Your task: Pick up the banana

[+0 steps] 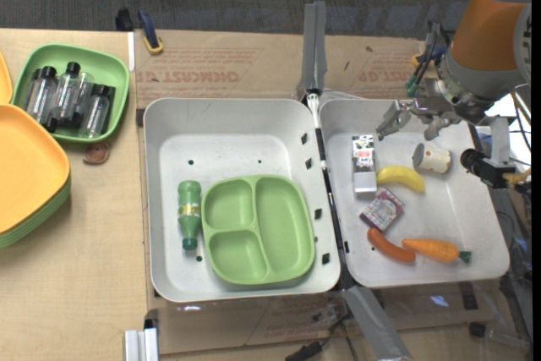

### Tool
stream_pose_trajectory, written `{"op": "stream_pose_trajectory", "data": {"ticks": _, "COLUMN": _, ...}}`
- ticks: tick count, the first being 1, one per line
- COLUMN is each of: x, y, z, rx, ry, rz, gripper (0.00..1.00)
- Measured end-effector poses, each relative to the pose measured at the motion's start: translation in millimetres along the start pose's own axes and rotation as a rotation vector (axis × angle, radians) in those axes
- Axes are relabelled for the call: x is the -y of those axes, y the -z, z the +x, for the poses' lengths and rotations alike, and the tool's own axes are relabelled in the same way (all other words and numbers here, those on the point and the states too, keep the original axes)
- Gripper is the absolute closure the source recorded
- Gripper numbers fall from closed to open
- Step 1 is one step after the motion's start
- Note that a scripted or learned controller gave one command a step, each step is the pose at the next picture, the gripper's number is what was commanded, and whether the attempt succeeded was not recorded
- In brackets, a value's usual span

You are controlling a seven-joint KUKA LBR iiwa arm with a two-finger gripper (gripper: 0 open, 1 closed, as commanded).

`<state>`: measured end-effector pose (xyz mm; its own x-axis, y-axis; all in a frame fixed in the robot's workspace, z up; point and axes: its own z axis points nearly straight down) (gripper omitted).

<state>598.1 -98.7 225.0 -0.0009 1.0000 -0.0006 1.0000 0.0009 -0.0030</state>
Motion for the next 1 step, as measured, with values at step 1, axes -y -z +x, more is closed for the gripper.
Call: {"op": "stream_pose_trajectory", "data": {"ticks": 1, "x": 13.9, "y": -60.7, "z": -40.3, "rx": -0.001, "ry": -0.252, "rz": 0.001, "gripper": 0.00}}
